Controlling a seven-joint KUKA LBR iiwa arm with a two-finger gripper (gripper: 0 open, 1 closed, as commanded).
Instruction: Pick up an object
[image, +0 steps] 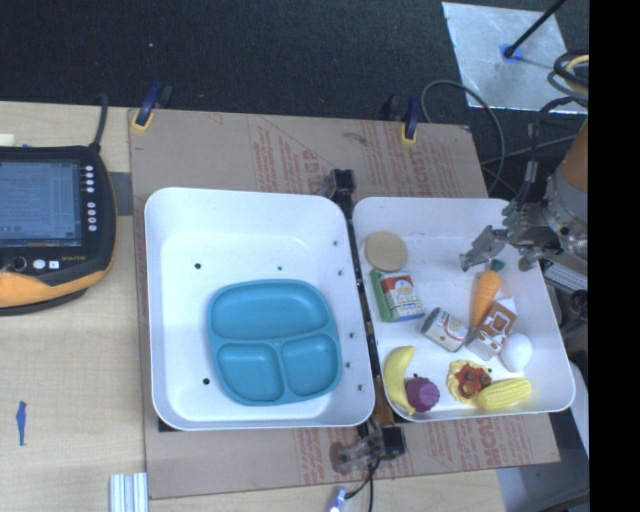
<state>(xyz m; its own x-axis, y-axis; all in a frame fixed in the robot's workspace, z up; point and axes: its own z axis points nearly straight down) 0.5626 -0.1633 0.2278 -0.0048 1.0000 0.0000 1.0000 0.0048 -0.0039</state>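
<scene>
Claw above the carrot, nothing picked up yet
The gripper (505, 250) hangs spread open and empty just over the carrot (485, 295), which lies in the right bin (440, 215); descent, closing and lifting remain

Tray (272, 338) in left bin (170, 300) — carrot (485, 295) in right bin (440, 215).

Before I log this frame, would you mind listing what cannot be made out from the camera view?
- Gripper: dark and small above the carrot; its state is unclear.
- Arm: cut off by the view's right edge.
- Carton: label print too small to read.
- Banana: partly hidden by the purple item.
- Tablet: cut off by the left edge; its screen text is unreadable.
</scene>
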